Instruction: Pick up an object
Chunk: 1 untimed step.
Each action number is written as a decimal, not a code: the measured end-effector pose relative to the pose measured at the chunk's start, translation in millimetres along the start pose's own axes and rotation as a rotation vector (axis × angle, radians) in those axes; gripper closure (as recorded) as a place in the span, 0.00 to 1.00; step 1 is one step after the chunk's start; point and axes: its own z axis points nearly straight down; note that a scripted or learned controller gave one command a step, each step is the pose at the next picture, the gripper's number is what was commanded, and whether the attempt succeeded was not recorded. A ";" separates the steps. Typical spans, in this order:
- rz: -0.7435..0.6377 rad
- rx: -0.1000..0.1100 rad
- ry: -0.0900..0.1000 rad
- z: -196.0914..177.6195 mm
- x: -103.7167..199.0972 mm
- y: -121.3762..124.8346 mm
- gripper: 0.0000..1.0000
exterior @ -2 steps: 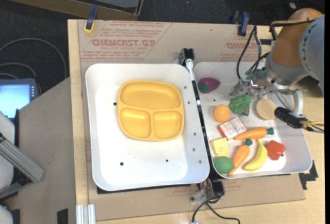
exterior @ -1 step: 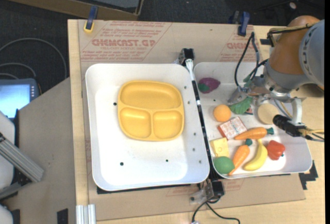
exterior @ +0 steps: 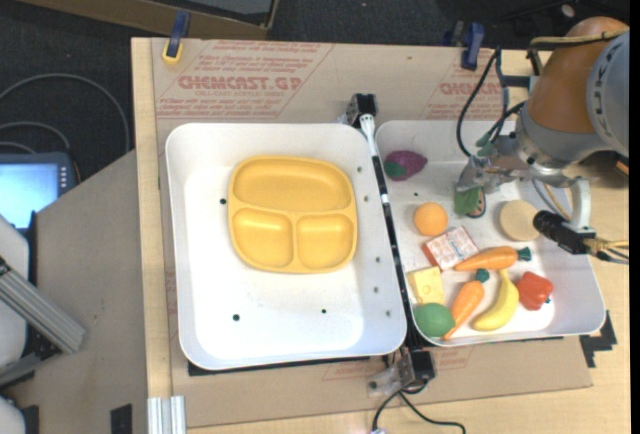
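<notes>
My gripper (exterior: 470,190) hangs low over the back middle of the right bin (exterior: 590,317), with the grey arm and its orange band reaching in from the right. A small green thing (exterior: 468,202) sits right at the gripper's tip, partly hidden by it. Close around it lie a purple eggplant (exterior: 405,163) to the left, an orange ball (exterior: 431,219) to the front left, and a pale round biscuit (exterior: 519,219) to the right.
Toward the front of the right bin are a red-and-white packet (exterior: 450,247), two carrots (exterior: 492,258), a yellow block (exterior: 427,284), a banana (exterior: 497,305), a red pepper (exterior: 535,290) and a green lime (exterior: 433,319). The left bin (exterior: 200,302) holds a yellow divided plate (exterior: 293,212).
</notes>
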 end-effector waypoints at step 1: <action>-0.009 0.007 0.003 -87.9 77.3 26.6 1.00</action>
